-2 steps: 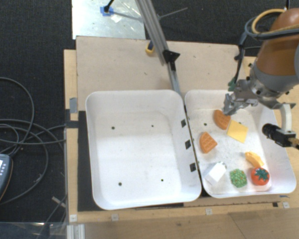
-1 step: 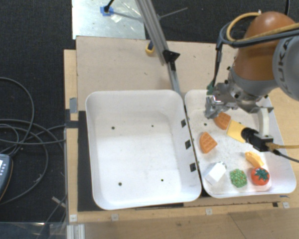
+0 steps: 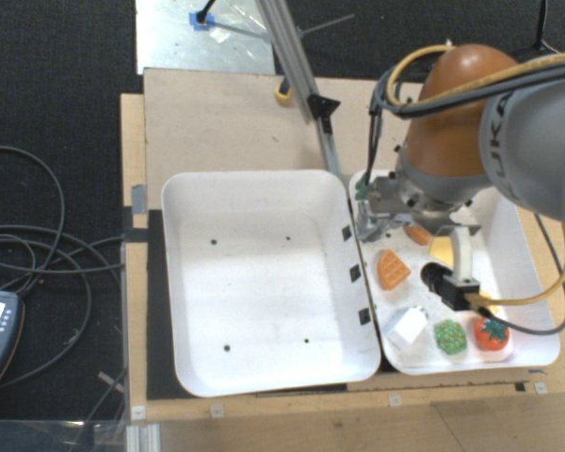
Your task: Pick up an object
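1. Nearest the camera, three things lie in a row along the near wall of the right-hand shallow white plastic bin [image 3: 537,354]. They are a white boxy block [image 3: 407,328], a green bumpy round toy [image 3: 449,337] just beside it, and a red tomato-like toy with a green top [image 3: 492,334] at the right end.
2. A little farther in, an orange ridged wedge-shaped piece [image 3: 393,269] lies near that bin's left wall, apart from the row.
3. The left-hand shallow white plastic bin [image 3: 264,281] sits side by side with the right one on the pale wooden counter [image 3: 217,121].
4. Beyond the wedge, the jaws hang over the right bin's far left part, close to the wall shared with the left bin. Whether they are wide, narrow or holding anything cannot be told.
5. Just right of them, a small orange piece [image 3: 417,235] and a pale yellow piece [image 3: 443,250] lie partly hidden under the wrist.
6. The grey arm [image 3: 537,130] with its orange band [image 3: 461,88] comes in from the right, covering the bin's far end.
7. Farthest off, a slanted grey metal pole [image 3: 290,45] runs down to the far edge where the bins meet.
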